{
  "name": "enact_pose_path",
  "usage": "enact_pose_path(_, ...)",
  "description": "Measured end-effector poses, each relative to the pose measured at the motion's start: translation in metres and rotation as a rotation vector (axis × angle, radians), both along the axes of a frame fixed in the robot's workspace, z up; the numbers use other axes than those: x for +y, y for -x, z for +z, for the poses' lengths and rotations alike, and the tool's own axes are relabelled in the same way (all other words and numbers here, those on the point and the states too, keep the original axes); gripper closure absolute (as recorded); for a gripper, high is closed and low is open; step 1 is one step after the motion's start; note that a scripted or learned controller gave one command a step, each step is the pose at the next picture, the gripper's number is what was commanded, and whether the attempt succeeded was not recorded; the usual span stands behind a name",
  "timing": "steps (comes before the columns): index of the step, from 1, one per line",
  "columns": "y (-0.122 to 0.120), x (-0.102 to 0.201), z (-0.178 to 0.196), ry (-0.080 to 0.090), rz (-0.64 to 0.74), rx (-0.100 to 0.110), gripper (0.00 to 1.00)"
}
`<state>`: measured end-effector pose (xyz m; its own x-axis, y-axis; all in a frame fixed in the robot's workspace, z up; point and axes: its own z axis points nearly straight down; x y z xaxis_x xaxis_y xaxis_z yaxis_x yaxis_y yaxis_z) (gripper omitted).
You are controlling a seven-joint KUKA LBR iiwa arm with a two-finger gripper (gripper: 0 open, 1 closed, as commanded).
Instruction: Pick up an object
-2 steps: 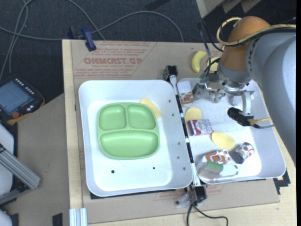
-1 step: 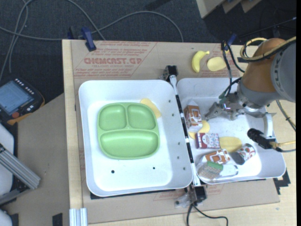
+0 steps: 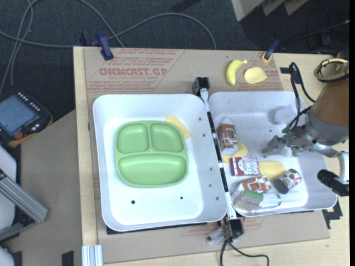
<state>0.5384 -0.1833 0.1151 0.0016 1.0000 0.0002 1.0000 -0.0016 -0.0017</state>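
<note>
The right bin (image 3: 252,105) holds several small items: a brown and white packet (image 3: 227,136), a red and white carton (image 3: 244,165), a yellow lemon-shaped piece (image 3: 271,169), a small can (image 3: 289,179), and a clear bag (image 3: 249,201) at the front. My gripper (image 3: 279,143) hangs low over the middle right of this bin, just above and behind the lemon-shaped piece. The grey arm with its orange band (image 3: 334,107) comes in from the right. Nothing is seen held.
The left bin (image 3: 111,107) carries a green divided plate (image 3: 151,153) with a yellow piece (image 3: 177,126) at its far right corner. A yellow banana (image 3: 235,71) and another yellow fruit (image 3: 255,75) lie on the bench behind the right bin. Blue clamps (image 3: 104,45) grip the back edge.
</note>
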Motion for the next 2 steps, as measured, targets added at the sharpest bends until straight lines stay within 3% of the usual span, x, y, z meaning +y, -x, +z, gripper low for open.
enact_pose_path(1,0.035,0.015,-0.031,-0.001,0.001,-0.001,0.0)
enact_pose_path(2,-0.031,-0.005,-0.03,0.001,0.002,-0.003,0.0)
